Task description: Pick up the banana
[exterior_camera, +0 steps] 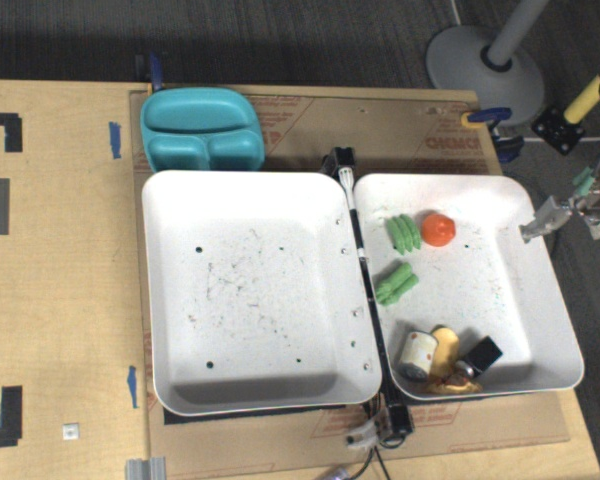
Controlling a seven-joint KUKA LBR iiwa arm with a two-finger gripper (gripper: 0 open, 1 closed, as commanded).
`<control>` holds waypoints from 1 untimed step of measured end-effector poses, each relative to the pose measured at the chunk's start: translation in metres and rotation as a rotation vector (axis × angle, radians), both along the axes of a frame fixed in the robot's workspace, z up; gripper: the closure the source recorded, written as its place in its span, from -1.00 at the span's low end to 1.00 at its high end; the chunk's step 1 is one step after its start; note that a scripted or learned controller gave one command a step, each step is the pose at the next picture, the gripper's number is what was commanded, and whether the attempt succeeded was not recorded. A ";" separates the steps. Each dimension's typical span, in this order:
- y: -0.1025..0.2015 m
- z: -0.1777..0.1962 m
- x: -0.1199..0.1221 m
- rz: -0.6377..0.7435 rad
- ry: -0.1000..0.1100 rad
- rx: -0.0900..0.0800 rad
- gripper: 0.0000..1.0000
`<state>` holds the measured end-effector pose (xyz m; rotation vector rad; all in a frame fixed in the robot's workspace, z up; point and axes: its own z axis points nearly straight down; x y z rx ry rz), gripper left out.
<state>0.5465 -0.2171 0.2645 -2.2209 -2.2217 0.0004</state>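
In the camera view, the banana (443, 366) is seen in the right bin (520, 298), near its front wall, touching a small white can (417, 354) and a black block (482, 354). It is probably crowded there because the objects were dropped loosely. Two green pieces (400, 258) and a red ball (439, 229) lie further back, apart from it. The gripper (552, 218) is kept at the bin's right rim, well apart from the banana; its state cannot be told.

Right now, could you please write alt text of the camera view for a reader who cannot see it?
The banana lies at the near edge of the right bin, crowded by a small can and a black block. Farther back in that bin are two green pieces and a tomato. The gripper hangs at the bin's right rim.
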 end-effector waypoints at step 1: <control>0.040 -0.128 -0.029 0.129 0.000 0.000 -1.00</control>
